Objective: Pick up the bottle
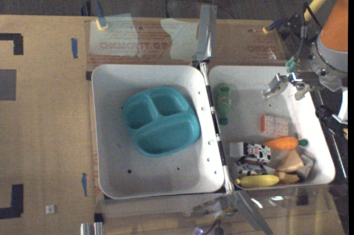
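Gripper (287, 86): I see fingers spread, nothing betw. them, over right bin (326, 170) far side.
Bottle (222, 103): green, lying vs right bin's left wall, apart from gripper.
Left bin (110, 173): teal divided plate (160, 120).

We get one fixed camera above the bench (44, 118), looking down at a slant. Far edge of the bench sits at frame top, near edge at the bottom. We're far enough back to frame both the left bin (105, 134) and right bin (249, 76) whole. Arm (334, 40) enters from frame right.
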`<state>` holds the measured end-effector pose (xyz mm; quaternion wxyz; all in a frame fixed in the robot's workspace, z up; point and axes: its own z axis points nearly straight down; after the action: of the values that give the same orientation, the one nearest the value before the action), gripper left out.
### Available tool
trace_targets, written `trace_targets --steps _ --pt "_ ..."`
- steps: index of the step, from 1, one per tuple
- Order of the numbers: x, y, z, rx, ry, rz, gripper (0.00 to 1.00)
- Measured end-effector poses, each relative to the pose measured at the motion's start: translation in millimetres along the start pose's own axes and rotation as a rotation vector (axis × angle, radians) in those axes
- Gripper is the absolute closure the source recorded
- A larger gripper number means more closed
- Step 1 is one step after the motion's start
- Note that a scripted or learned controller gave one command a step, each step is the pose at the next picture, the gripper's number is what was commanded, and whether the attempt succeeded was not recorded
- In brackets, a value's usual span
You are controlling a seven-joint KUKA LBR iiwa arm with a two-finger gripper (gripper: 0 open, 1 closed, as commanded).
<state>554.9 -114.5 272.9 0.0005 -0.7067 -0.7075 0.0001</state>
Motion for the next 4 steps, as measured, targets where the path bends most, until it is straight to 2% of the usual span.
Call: trace_targets --steps 1,2,3,4 --pt "55 -5 84 0.001 0.0 -0.003 0.0" --pt "16 10 179 -0.003 -0.001 -0.043 0.0" --pt "2 78 184 -0.01 -0.003 0.216 0.0" --pt "-37 113 157 -0.005 -0.002 0.092 0.0"
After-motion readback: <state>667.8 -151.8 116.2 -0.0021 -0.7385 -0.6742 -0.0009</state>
